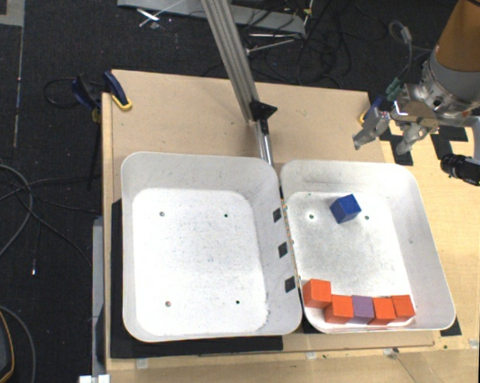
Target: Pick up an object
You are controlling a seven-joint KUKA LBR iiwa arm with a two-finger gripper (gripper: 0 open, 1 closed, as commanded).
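A blue cube [346, 207] lies in the far part of the right bin [428, 258]. Along that bin's near wall sits a row of blocks: an orange block [317, 292], another orange block [340, 308], a purple block [363, 308], and more orange blocks [394, 307] at the right end. My gripper [389, 131] hangs above the bench just beyond the right bin's far rim, up and to the right of the blue cube. Its fingers are spread apart with nothing between them.
The left bin [134, 246] sits beside the right one. A slanted metal pole [234, 55] ends in a clamp at the bins' far junction. A blue and yellow clamp [113, 90] grips the bench's far left corner.
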